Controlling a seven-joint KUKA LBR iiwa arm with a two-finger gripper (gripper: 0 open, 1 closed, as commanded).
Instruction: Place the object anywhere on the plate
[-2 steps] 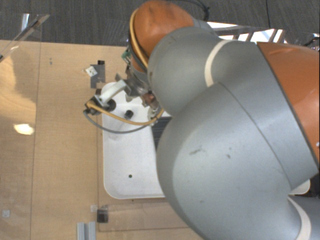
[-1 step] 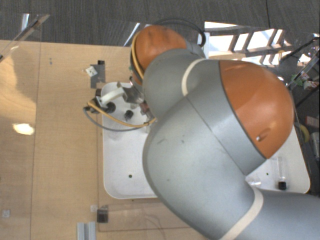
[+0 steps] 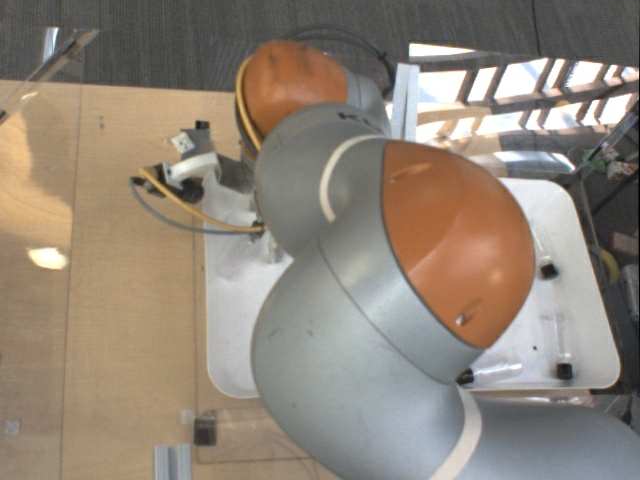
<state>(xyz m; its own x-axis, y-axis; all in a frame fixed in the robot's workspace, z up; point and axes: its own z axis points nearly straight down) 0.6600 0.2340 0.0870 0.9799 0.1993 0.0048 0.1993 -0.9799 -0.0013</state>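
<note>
Presently the arm (image 3: 400,298) overlies most of the white bin (image 3: 590,298). Tool (image 3: 228,178) sits at the bin's left edge; its state cannot be told. Two black-capped clear tubes (image 3: 560,346) lie in the bin's right part.

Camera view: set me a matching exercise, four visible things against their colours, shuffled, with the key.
Things:
1. arm's large joint cap
2. bin
3. bench
4. small object lying in the bin's right part

Colours:
a. pale wood
b. orange
c. black
d. white

Pairs: 1-b, 2-d, 3-a, 4-c.
</note>
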